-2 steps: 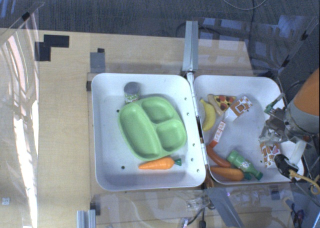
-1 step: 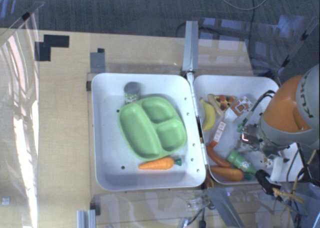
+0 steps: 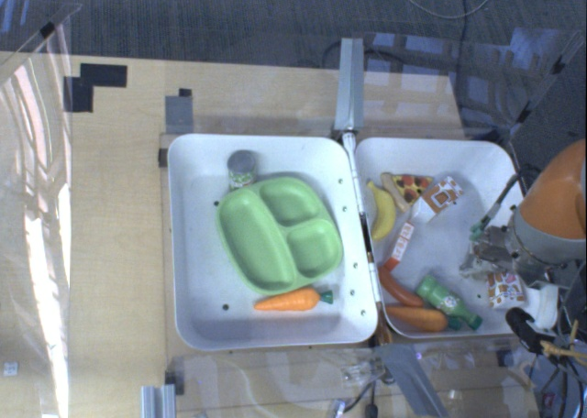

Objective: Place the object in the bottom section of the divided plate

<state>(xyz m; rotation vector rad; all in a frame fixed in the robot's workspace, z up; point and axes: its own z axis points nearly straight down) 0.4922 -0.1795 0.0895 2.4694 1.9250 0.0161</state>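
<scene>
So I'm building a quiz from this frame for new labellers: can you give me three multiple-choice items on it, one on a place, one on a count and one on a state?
1. Where is the carrot?
A. In the left bin, just below the plate
B. On the plate
C. In the right bin

2. How many sections does the plate have?
A. Two
B. Three
C. Four

3. What lies in the plate's sections?
A. A banana
B. A carrot
C. Nothing

Answers:
1. A: the carrot lies on the bin floor by the plate's lower edge.
2. B: one long section and two smaller ones show.
3. C: all sections are bare green; the banana is in the right bin.
</scene>
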